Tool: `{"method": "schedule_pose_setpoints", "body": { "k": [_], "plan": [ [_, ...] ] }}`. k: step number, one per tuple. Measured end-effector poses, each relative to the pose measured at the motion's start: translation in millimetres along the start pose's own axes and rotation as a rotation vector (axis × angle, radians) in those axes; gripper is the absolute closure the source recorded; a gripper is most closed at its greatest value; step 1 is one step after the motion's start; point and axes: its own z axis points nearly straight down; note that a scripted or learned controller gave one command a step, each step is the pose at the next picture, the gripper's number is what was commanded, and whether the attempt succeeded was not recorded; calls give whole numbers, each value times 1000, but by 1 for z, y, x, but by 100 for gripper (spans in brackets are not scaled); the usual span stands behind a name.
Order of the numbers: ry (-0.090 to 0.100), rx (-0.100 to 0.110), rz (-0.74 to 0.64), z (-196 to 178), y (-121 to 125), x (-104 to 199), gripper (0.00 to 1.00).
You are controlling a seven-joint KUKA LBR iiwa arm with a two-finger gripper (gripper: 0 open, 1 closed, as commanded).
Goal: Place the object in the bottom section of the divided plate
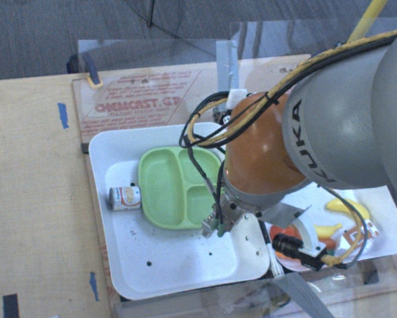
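Reaching in from right, grey arm (349, 118) with orange band covering middle of bench. Gripper (216, 227) hanging low over lower right rim of green divided plate (169, 186) in left white bin (167, 264). Small can (124, 197) lying on side just beside plate's left edge. Yellow and red-orange items (333, 229) lying in right bin (393, 236), partly hidden behind arm.

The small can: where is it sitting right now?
The small can lies on its side in the left bin, against the left edge of the green divided plate, near the bin's left wall.
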Motion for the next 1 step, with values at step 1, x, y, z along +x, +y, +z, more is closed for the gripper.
{"method": "schedule_pose_setpoints", "body": {
  "k": [1],
  "plan": [
    [0, 0, -1, 0, 0, 0, 0]
  ]
}}
